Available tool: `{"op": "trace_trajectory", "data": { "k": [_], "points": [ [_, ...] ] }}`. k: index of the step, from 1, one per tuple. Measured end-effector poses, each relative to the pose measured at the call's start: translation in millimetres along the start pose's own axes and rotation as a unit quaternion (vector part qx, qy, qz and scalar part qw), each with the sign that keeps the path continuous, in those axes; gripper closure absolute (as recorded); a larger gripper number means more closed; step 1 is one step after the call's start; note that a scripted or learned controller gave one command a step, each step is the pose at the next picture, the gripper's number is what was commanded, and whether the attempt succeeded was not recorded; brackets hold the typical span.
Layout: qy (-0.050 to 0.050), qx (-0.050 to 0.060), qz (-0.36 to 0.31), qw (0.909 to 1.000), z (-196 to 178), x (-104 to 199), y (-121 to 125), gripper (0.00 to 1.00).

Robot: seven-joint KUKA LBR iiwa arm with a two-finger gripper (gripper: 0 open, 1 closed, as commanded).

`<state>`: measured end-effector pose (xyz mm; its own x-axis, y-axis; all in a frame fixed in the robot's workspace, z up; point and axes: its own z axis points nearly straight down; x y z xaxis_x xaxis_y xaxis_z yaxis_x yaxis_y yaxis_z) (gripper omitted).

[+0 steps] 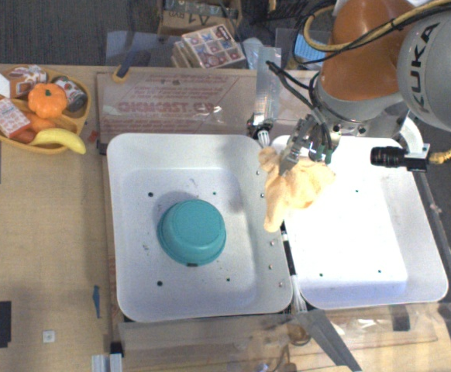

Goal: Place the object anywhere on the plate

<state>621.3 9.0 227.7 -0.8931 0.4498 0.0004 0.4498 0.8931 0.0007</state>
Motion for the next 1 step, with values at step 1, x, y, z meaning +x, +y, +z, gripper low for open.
{"op": "trace_trajectory", "data": {
  "k": [1],
  "points": [
    [0.000,-0.001,-0.198,0.9803,1.5,41.5,42.7,1.00]
  ]
}}
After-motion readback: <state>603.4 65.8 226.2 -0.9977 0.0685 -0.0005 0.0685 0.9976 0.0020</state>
